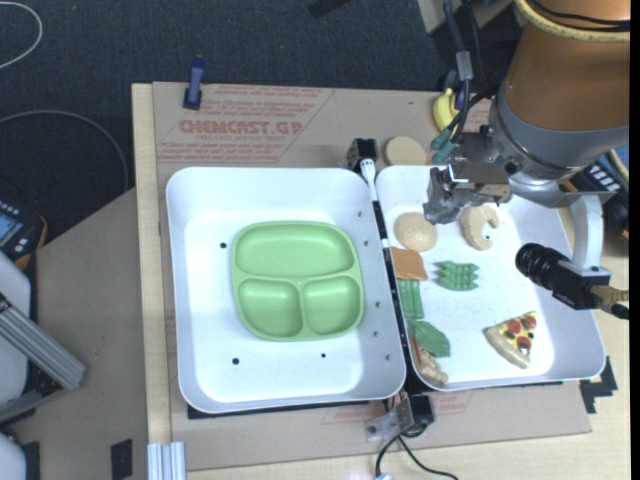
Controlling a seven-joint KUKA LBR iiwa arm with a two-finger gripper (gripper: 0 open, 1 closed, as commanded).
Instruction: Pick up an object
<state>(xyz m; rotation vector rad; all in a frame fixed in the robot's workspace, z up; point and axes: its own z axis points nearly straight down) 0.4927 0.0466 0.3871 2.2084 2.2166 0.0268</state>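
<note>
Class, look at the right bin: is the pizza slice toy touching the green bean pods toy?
Apart. The camera view shows bare white bin floor between the pizza slice and the green bean pods.

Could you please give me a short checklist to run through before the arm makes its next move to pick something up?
1. Gripper is over the right bin, where the toy food lies: ok.
2. A target sits close under the gripper: ok, the beige bun and the cashew-shaped piece are nearest.
3. Something is already held between the fingers: cannot tell.
4. Neighbours crowd the bun: not ok, the orange slab touches or nearly touches it.
5. Easier isolated targets exist: ok, the pea pods and pizza slice lie apart.
6. Green divided tray in the left bin is out of the arm's way: ok.
</note>
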